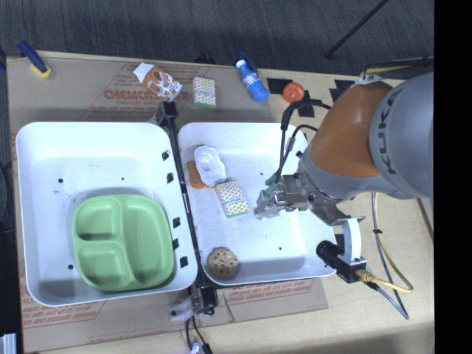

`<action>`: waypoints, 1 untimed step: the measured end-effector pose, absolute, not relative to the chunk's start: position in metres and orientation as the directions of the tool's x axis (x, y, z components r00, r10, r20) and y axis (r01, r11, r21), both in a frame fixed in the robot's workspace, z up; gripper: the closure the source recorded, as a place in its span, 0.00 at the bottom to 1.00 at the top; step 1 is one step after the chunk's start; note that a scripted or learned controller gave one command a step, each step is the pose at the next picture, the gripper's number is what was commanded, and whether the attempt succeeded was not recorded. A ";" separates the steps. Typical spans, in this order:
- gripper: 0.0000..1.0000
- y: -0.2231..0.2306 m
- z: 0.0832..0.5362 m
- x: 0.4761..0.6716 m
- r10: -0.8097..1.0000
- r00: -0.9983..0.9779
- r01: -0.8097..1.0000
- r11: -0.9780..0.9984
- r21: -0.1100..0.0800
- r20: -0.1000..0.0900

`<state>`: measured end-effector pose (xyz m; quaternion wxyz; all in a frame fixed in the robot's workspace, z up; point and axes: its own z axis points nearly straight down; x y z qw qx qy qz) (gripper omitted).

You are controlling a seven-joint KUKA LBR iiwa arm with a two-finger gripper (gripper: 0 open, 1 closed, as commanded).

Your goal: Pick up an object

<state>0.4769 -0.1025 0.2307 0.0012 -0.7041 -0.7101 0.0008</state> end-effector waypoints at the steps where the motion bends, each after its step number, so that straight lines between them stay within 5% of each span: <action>1: 1.00 -0.084 0.227 0.477 1.000 -0.009 1.000 0.009 -0.002 0.000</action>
